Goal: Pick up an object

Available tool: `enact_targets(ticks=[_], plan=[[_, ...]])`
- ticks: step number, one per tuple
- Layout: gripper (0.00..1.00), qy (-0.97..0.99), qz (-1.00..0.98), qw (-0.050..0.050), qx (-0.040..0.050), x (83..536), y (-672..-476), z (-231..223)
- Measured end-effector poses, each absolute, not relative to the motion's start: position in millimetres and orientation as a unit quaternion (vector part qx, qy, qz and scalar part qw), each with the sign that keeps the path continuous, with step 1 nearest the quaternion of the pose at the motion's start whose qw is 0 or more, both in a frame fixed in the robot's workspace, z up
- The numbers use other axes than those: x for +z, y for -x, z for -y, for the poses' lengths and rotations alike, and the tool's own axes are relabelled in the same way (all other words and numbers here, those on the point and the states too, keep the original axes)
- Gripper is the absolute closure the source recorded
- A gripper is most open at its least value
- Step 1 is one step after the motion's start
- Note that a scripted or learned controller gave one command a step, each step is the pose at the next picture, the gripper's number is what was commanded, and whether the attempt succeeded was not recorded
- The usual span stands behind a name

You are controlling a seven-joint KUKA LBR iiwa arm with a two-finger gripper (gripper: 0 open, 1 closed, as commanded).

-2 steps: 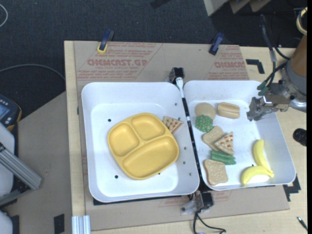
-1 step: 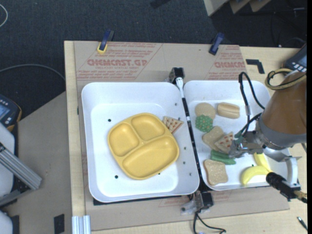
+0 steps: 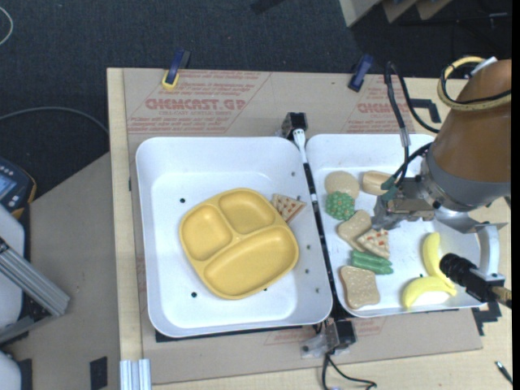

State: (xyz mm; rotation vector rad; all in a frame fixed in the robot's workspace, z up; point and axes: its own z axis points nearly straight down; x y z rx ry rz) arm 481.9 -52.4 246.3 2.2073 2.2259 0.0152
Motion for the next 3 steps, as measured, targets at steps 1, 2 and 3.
enact_targets(ticks=[1, 2, 3], plan=[[1.0, -0.705, -0.71, -0.004, -0.0008, 213.4, -478.5, -15.3], [1.0, -0.706, -0.708, 0.005, 0.0067, 358.3, -481.5, -26.7], [1.0, -0.705, -0.709, 0.004, 0.0061, 457.9, -480.3, -58.9]])
